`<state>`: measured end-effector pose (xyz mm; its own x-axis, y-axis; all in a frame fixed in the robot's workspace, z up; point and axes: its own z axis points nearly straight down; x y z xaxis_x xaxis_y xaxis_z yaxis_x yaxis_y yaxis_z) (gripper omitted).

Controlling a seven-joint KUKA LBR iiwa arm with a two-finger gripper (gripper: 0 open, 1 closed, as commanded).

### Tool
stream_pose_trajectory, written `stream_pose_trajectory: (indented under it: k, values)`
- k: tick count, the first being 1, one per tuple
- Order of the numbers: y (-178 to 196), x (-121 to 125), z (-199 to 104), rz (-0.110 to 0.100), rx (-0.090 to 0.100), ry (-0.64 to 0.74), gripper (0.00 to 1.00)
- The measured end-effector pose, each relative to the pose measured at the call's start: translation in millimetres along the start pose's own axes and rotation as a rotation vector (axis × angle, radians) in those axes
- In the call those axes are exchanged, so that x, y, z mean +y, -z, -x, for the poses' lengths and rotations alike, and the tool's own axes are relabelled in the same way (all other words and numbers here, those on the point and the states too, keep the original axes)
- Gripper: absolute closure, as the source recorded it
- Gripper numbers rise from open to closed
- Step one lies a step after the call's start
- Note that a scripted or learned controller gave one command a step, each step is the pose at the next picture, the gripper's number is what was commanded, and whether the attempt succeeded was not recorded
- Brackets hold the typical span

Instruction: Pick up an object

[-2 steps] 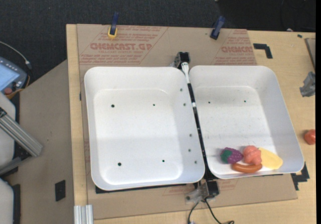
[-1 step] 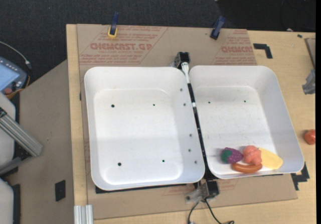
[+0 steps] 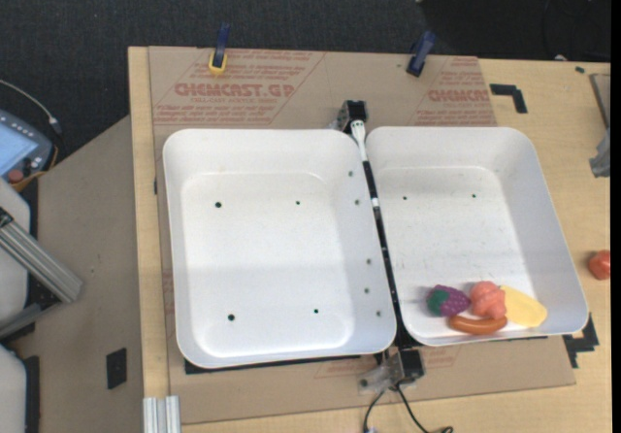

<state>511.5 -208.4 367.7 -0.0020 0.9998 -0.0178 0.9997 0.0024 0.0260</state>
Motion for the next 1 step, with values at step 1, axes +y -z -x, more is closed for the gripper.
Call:
stream_pose_trajectory:
  k: [1]
  values:
    - [10.4,1.0,0.5,0.004,-0.002,0.001,1.0]
